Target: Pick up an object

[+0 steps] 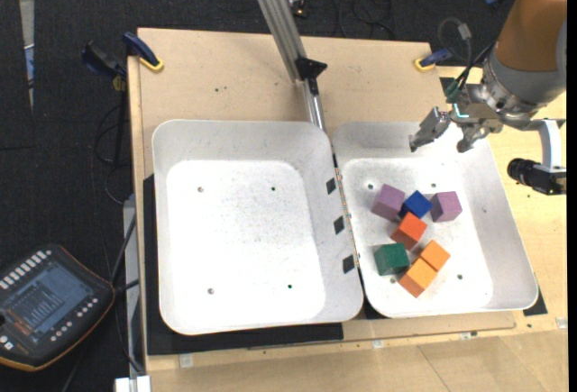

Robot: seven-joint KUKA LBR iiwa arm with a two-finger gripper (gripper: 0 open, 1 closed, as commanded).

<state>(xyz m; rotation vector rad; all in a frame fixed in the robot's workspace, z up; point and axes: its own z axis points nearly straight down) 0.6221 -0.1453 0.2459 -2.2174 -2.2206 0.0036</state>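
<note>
Several small blocks lie clustered in the right bin: two purple blocks, a blue block, a green block and three orange blocks. My gripper hangs above the far edge of the right bin, well above and behind the cluster. Its two fingers are spread apart with nothing between them.
The left bin sits beside the right one, sharing a dark middle seam. A slanted metal pole runs from the top down to the bins' far junction. Clamps hold the board's far corners. A teach pendant lies at lower left.
</note>
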